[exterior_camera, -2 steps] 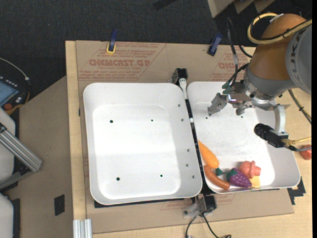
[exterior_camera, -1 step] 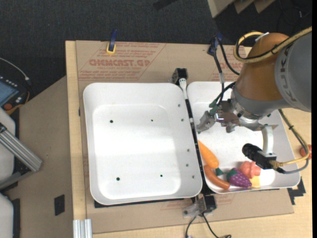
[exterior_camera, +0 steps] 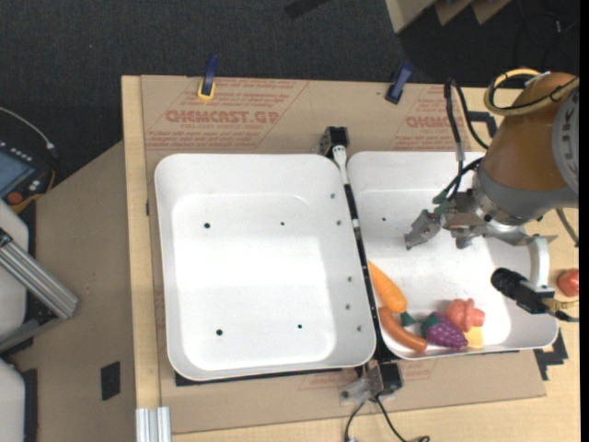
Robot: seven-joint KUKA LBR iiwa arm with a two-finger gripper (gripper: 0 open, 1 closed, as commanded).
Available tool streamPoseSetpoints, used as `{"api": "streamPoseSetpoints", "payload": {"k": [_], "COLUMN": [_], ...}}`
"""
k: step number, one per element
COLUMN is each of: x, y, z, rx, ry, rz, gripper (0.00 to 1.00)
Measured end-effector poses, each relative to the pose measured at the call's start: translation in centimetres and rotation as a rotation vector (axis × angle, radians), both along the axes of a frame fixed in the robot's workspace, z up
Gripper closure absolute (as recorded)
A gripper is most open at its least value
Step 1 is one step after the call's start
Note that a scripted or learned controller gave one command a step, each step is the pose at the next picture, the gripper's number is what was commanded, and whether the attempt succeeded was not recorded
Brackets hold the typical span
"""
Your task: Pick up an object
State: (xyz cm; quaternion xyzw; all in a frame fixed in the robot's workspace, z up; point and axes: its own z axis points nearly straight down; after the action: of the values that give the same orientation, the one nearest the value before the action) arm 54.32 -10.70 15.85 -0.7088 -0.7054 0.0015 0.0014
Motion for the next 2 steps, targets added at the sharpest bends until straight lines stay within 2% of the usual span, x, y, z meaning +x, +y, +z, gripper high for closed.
{"api": "streamPoseSetpoints", "payload": {"k": [1,2], "x": [6.2,9.9], "y": [-0.1,6.8], "z": [-4.1,3.1], "rx": [-0.001,0.003], "ry": [-0.005,-0.015], "rz": [0.007,0.013], "gripper": [0.0,0.0]}}
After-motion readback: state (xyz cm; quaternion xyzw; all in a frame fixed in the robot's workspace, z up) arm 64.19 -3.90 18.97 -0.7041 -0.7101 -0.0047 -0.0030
